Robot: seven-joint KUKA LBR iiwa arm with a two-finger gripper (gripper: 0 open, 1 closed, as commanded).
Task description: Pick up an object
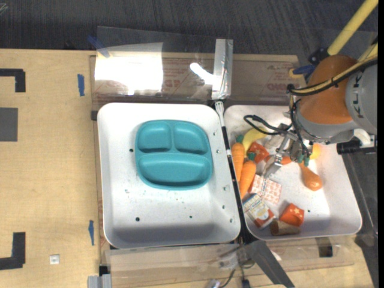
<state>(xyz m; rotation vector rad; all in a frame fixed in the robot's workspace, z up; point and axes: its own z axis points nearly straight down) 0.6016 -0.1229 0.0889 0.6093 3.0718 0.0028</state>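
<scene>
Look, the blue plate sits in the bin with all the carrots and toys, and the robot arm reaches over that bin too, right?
Not quite. The camera view shows the blue plate alone in the left bin. The carrots and toys lie in the right bin, where the gripper reaches.

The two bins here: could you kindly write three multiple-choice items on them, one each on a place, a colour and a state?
1. Where does the divided tray lie?
A. left bin
B. right bin
C. bare bench

2. What colour is the tray?
A. red
B. teal
C. yellow

3. Where is the gripper?
A. over the left bin
B. over the right bin
C. off the bench

Key: 1 A, it sits in the left bin. 2 B, it is plainly teal. 3 B, it hangs above the clutter in the right bin.
</scene>
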